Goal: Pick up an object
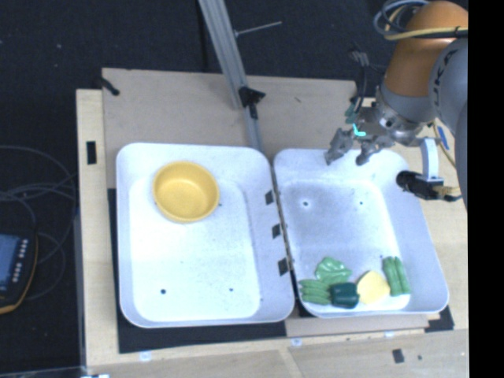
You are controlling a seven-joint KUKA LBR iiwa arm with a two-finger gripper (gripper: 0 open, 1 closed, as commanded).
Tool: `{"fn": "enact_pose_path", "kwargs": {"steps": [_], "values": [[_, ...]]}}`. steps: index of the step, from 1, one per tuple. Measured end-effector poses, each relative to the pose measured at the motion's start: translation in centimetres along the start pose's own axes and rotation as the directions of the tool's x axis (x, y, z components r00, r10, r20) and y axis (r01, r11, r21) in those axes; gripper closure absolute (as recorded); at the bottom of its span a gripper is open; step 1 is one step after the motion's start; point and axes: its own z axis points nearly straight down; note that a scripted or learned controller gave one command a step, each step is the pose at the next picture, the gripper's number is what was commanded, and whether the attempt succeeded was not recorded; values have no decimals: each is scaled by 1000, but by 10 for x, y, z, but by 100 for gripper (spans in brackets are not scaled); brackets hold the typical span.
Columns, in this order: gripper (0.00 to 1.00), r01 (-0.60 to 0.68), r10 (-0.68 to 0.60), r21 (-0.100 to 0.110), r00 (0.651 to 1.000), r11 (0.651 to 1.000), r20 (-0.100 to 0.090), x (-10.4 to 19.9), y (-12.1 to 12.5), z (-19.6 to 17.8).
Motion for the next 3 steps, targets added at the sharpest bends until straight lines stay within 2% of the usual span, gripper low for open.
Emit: {"fn": "enact_pose_path", "kwargs": {"steps": [1,3], "values": [[0,0,0,0,1000,1000,0,0,0,0],[0,0,0,5,1000,1000,0,1,-2,115]]}}
